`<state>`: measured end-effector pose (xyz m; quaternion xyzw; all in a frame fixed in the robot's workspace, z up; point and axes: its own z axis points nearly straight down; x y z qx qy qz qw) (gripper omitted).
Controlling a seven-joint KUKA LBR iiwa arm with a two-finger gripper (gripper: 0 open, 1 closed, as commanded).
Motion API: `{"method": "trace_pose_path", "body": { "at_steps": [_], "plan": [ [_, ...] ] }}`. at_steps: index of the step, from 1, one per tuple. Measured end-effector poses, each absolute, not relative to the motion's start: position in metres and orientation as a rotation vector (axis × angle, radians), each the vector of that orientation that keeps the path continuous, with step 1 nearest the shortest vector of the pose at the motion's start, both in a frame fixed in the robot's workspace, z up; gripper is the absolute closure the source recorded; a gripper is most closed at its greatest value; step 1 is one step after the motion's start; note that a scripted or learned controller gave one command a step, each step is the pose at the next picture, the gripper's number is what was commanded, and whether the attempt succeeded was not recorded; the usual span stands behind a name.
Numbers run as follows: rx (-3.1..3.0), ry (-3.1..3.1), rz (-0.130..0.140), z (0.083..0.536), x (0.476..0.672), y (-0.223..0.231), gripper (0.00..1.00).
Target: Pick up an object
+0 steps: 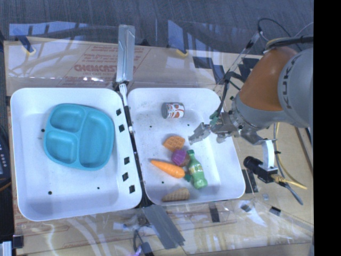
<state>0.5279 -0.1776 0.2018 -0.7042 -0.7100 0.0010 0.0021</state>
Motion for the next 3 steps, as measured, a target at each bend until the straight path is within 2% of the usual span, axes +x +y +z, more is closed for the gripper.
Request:
{"method": "trace_pose_path", "body": {
  "at_steps": [1, 2, 3],
  "plan": [
    [-2.263, -2.172, 0.004, 0.099, 0.483, -0.158, 0.00],
    [-2.260, -2.176, 0.004, 0.109, 0.483, -0.159, 1.00],
    [-2.294, -2.146, 0.000, 0.243, 0.509, -0.127, 1.00]
  ]
}}
